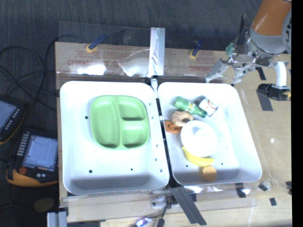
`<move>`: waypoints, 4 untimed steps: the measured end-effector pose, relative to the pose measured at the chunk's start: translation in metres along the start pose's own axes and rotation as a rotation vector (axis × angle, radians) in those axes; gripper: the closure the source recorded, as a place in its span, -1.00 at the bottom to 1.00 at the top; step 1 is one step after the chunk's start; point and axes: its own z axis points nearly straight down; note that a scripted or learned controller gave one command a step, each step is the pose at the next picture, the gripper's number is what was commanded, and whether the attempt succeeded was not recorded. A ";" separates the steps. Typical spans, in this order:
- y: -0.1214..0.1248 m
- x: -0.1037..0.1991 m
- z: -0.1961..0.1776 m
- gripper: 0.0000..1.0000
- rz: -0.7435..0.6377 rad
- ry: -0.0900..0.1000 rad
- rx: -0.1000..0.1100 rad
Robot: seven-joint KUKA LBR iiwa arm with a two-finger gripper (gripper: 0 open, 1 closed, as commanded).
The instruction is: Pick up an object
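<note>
Closest to cam is a small round tan cookie-like piece (209, 173) in the right white bin (246, 145) w/ a white bowl (199, 137), yellow banana (197, 159) & green bottle (189, 105); gripper (226, 74) hangs past the bin's far rim, fingers spread, nothing in them, so prob pre-grasp & next it needs to come down over one.

The arm (272, 13) enters at the upper right corner, its orange band sitting just above the grey wrist. From the wrist the hand (226, 75) reaches down and to the left. Its two metal fingers (215, 72) stand spread apart in an open V with nothing between them, and their tips point toward the lower left.
</note>
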 end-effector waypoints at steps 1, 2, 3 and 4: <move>-0.017 0.030 0.188 -1.00 0.080 0.000 -0.001; -0.018 0.030 0.179 1.00 0.080 0.002 0.003; 0.011 0.099 0.099 1.00 0.184 -0.001 0.004; 0.011 0.099 0.091 1.00 0.183 -0.004 0.007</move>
